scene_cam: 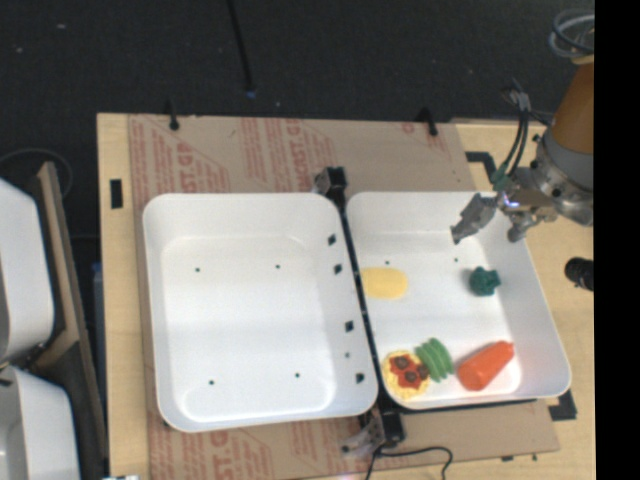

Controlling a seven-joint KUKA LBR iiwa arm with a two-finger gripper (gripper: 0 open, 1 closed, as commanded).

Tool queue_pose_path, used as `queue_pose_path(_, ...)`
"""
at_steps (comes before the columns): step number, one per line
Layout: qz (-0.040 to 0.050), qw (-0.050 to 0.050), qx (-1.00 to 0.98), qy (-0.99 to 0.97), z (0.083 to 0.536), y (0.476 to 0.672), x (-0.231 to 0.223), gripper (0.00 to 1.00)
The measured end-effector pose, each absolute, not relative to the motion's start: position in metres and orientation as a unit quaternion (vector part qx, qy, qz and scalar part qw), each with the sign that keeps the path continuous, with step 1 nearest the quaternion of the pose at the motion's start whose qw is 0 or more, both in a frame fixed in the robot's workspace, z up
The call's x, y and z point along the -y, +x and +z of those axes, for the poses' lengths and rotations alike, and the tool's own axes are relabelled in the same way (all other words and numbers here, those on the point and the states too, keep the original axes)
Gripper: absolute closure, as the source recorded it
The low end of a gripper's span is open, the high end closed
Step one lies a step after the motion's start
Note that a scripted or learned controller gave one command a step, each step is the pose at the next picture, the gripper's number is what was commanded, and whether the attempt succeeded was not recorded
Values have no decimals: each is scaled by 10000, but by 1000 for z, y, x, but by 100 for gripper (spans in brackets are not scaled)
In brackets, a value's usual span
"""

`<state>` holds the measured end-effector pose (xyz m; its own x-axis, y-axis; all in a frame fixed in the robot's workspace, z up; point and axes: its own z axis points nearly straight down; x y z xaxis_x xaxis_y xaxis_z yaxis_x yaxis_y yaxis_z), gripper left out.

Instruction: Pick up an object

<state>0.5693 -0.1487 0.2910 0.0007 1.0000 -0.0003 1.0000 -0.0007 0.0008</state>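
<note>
Camera view. Setting: dark floor around a worktop (200, 153) with a cardboard sheet carrying two white bins.

Left bin (250, 308): no contents.

Right bin (420, 223): yellow piece (384, 284) near the divider; teal object (485, 281) at 3 o'clock; flat red-and-yellow piece (406, 372), green item (435, 356) and orange carrot-like object (485, 364) at 6 o'clock.

Arm: enters at 2 o'clock, wrist tilted down-left.

End effector (495, 218): fingers spread, nothing between them, above the bin's upper right, just 12 o'clock of the teal object.

Handling advice: the nearest candidate stands isolated; centre over it, descend vertically, then close.
</note>
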Motion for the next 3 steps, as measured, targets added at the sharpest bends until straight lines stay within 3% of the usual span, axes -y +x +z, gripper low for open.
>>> queue_pose_path(1, -33, -44, -7051, 7091, 147, 527, 206, 0)
queue_pose_path(2, -5, -4, -7073, 7069, 98, 584, 227, 0)
queue_pose_path(3, 6, 11, -7068, 7074, 112, 584, 228, 100)
